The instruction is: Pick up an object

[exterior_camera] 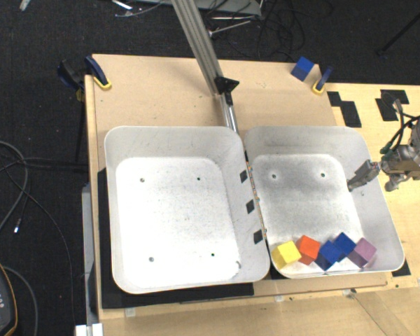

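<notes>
Gripper [379, 175], fingers spread and holding nothing, above the right bin's [294, 145] right rim; yellow [286, 253], orange [309, 248], blue [334, 250] and purple cubes [363, 252] along its near wall.

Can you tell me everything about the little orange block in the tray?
The orange block is a small cube with plain, matte faces, plastic or painted wood by its look. It lies in the right white bin, along the near edge, slightly turned. It sits in a row, touching the yellow block on one side and the blue block on the other. Nothing grips it.
</notes>
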You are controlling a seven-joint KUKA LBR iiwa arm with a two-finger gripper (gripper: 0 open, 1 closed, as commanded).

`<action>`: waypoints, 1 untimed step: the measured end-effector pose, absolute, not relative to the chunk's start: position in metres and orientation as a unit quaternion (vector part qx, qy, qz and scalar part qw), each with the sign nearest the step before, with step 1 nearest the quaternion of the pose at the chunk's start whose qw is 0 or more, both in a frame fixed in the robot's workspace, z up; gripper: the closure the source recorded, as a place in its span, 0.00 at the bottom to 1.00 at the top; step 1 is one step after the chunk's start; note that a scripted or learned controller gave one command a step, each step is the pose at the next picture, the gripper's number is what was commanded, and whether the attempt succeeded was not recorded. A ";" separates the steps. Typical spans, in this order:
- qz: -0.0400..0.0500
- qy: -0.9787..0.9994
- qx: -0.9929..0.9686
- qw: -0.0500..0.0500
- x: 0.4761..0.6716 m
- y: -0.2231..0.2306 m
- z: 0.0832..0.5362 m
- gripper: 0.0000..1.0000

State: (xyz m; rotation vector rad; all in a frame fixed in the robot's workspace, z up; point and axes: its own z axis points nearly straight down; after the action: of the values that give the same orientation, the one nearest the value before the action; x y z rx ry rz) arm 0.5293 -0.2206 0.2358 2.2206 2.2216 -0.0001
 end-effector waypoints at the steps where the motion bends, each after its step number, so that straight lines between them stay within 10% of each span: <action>1: -0.001 0.710 0.705 -0.004 0.557 -0.151 0.122 0.00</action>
State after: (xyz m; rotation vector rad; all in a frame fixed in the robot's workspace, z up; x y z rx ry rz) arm 0.5572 -0.1514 0.1217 2.2185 2.2343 -0.0026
